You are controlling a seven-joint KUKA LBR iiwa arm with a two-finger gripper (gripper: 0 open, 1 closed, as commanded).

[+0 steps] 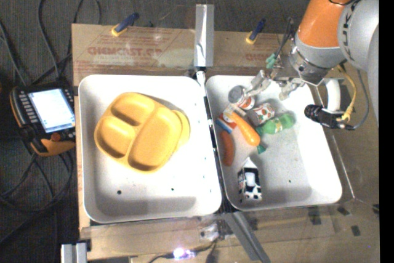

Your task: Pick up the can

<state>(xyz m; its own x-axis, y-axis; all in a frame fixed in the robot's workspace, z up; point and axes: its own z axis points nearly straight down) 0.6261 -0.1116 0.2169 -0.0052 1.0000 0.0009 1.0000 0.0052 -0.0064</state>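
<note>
One camera hangs fixed above my bench, looking down at a slant on both white bins (92,194). My arm (345,15) enters from its right; my fingers (261,80) sit upper right of centre.

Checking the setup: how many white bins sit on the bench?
2. The left bin holds a yellow divided tray; the right bin holds the can and other small items.

The gripper (271,84) hovered open over the right bin (320,175), just beside the can (241,97).
</note>
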